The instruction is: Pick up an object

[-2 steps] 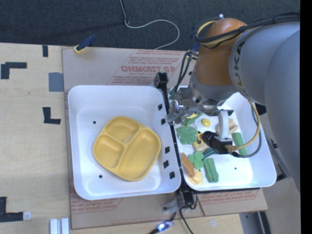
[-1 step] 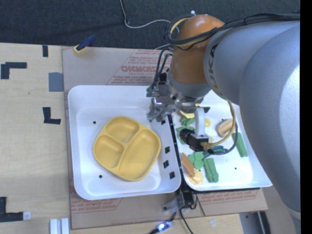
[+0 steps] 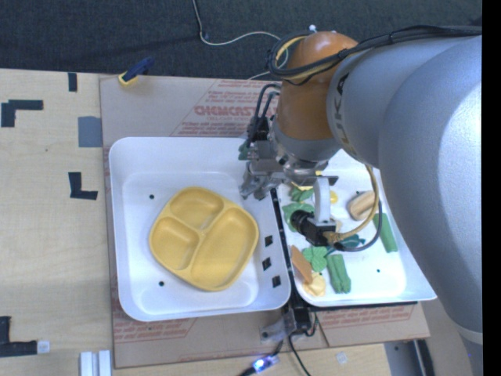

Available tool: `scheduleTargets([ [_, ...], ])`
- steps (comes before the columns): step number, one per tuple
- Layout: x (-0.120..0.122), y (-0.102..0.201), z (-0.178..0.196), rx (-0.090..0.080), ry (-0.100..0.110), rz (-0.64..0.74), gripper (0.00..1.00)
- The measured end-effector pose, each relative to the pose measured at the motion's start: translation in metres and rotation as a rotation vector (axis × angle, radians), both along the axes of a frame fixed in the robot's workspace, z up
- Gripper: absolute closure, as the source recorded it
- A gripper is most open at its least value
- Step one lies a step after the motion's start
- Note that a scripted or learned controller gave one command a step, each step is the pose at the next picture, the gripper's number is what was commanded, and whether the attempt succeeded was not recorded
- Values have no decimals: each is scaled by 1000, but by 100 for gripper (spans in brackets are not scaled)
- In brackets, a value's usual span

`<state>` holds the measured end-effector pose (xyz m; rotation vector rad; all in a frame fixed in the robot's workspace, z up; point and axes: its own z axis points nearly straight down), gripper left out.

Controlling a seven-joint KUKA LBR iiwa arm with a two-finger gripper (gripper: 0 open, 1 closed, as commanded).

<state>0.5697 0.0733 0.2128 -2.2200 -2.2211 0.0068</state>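
Gripper (image 3: 257, 180): low over the wall between both bins; grip state cannot be told.
Arm (image 3: 407, 124): bulky grey, orange band, reaching from the right, wrist pointing down.
Plate (image 3: 205, 237): glossy yellow, three compartments, in the left bin (image 3: 141, 171), just below-left of the gripper.
Green stick (image 3: 339, 273), tan piece (image 3: 361, 204): small plastic items in the right bin (image 3: 380, 279), beside the gripper.

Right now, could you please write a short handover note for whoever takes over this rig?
Gripper: low over the wall between the two bins, at the far end; I cannot see it holding anything.
Things: yellow divided plate lies in the left bin. The right bin holds small pieces, including a green piece and a tan piece.
Done: no pick confirmed.
Left: grasp one object and lift it.
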Motion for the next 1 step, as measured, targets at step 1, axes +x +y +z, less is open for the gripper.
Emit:
scheduleTargets([
  [1, 4, -8, 14, 2, -3, 1, 100],
])
